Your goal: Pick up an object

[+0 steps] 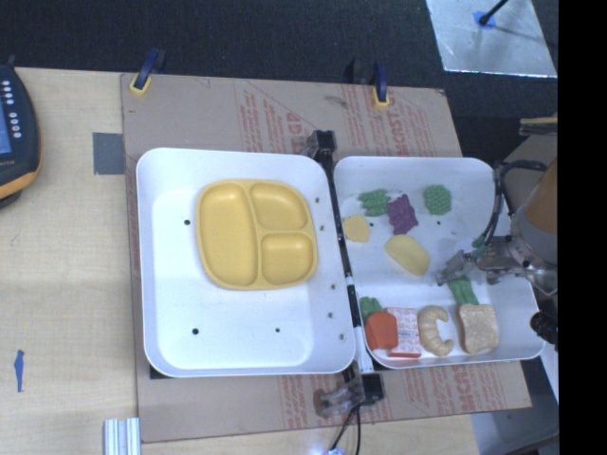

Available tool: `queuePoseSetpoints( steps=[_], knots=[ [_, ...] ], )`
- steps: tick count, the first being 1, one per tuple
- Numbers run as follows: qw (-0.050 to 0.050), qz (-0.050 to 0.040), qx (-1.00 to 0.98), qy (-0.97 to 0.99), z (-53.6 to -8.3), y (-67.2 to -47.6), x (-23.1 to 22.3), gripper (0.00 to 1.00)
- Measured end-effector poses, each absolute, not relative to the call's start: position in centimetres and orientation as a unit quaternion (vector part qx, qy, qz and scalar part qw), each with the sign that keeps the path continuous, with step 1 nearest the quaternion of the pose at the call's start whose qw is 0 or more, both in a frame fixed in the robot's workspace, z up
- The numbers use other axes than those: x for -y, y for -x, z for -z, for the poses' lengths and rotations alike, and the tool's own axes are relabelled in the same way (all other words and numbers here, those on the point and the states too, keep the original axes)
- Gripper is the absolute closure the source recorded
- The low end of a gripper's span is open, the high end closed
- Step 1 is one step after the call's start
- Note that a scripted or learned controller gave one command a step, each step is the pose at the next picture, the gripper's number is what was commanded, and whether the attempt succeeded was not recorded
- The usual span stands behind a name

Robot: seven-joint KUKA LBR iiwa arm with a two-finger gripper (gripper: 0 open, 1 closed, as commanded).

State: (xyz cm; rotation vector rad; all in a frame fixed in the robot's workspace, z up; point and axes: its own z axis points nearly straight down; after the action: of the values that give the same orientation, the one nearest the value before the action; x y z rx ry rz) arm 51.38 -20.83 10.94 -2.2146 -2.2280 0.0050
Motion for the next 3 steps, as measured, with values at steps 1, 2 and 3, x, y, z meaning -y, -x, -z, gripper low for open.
queuePoseSetpoints(
  steps=[1,2,3],
  knots=[
    [0.003,-0.0011,0.710,0.704,-9.1,-50.4,15.9,0.00],
    [0.001,-0.0012,0.709,0.705,-10.2,-50.5,16.3,1.00],
    [0.000,0.0005,0.711,0.703,-9.2,-54.2,9.7,1.00]
  ],
)
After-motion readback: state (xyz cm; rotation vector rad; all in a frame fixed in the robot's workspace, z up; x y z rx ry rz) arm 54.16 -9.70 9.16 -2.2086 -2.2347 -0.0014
